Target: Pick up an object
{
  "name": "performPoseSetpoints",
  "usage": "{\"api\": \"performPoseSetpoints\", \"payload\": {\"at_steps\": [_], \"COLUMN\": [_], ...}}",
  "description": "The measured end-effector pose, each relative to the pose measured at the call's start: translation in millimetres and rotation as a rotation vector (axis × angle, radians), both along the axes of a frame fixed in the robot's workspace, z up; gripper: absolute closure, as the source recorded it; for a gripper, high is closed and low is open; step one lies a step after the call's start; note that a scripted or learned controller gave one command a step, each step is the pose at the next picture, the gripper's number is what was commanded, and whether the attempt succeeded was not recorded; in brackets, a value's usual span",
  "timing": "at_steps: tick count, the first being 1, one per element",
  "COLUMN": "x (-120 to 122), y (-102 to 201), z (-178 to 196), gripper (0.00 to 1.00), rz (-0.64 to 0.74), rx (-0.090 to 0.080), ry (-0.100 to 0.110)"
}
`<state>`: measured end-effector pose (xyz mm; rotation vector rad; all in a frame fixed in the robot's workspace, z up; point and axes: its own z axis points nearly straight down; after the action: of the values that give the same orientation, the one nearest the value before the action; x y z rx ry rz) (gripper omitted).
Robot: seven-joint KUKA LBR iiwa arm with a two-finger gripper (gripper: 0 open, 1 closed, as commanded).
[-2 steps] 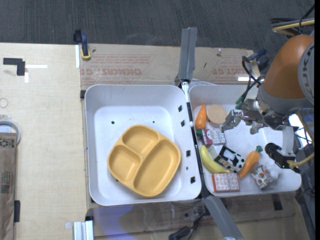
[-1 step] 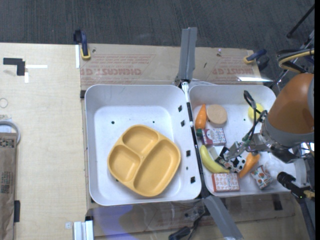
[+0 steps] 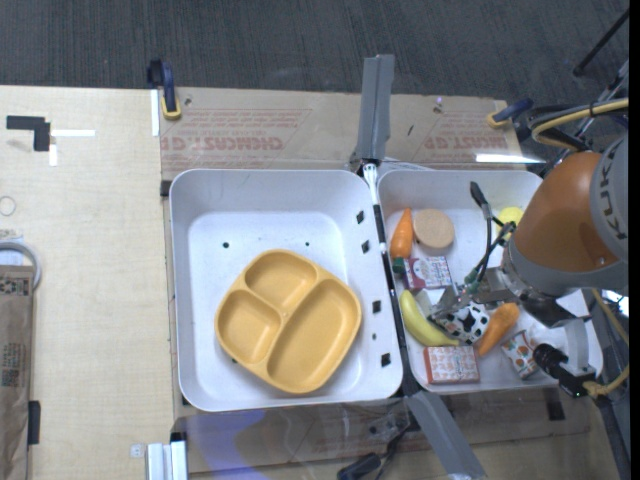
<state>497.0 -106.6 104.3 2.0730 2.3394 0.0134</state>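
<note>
Banana [image 3: 424,323] lies in the right bin [image 3: 452,181], just left of the black-and-white toy [image 3: 468,320]; the gripper [image 3: 462,298] hangs above that toy, its opening too hidden to judge. Best descend straight and centred, avoiding the carrot [image 3: 498,328]

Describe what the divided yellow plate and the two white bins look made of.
The divided plate looks like moulded plastic, matte to satin: one even mustard colour, rounded compartment ridges, soft dull sheen. The left bin and right bin look like thin formed plastic, smooth and slightly glossy, with rounded corners and rolled rims. Neither is certain from looks alone.
</note>
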Motion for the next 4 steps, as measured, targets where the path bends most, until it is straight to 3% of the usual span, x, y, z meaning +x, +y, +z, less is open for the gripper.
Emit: {"api": "performPoseSetpoints", "payload": {"at_steps": [1,2,3,4], "x": [-2.9,0.0,-16.5,-17.6], "y": [-16.2,-28.9,2.1,1.3], "z": [93.1,49.2,-9.7,-3.1], "gripper": [0.00,0.00,0.00,1.00], "rz": [0.140,0.236,0.258,0.254], "rx": [0.002,0.003,-0.003,0.000], "ry": [0.018,0.020,0.009,0.015]}}
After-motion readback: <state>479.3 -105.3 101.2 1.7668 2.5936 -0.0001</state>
